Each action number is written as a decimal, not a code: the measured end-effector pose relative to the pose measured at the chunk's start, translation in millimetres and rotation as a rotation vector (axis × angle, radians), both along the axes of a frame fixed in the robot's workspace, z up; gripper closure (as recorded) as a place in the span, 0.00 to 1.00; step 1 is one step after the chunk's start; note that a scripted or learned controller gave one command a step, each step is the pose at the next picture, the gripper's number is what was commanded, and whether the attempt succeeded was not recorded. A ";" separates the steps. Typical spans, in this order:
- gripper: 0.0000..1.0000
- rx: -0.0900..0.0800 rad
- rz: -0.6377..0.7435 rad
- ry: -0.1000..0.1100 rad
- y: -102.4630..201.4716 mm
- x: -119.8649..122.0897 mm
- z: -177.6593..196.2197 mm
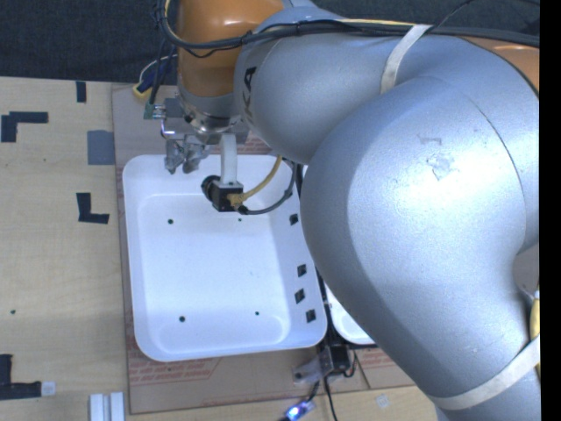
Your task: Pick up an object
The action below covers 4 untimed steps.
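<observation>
stage: pick not done | fingers [186,160]: near the far edge of the left bin [140,235], open-or-shut cannot tell, nothing visibly held | object: none seen beneath them | left: find, grasp, lift

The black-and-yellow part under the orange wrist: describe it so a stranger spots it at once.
Start at the left white bin and go to its far rim, below the arm's orange band. There a small black block hangs on a pale finger, marked by its yellow cable, unlike the grey metal fingers beside it.
</observation>
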State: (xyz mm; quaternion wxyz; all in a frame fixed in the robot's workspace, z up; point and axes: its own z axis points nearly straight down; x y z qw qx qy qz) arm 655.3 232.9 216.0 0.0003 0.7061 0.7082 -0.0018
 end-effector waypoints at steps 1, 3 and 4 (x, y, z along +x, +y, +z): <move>1.00 0.001 -0.003 0.002 -0.8 -12.8 -19.4; 1.00 0.000 -0.001 0.002 -0.7 -12.2 0.8; 1.00 0.001 -0.001 -0.002 0.0 13.3 -10.6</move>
